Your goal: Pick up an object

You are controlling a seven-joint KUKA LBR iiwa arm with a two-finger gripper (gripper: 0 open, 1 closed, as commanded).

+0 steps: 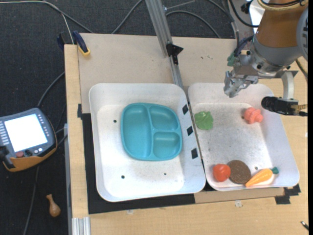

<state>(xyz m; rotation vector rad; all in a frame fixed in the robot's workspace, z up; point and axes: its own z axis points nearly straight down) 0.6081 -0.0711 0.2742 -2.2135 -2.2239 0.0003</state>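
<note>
pincer [235, 88] hangs above right bin's [279, 131] far edge, nothing held

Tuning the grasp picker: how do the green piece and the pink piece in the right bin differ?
Colour: the green piece is light green, the pink piece salmon pink.
Place: the green piece lies at the left wall of the right bin, next to the divider; the pink piece lies toward the bin's right side.
Nearness: the gripper hovers at the far rim, somewhat closer to the pink piece.
Shared: both are small, lie alone, apart from the near-edge cluster.
</note>
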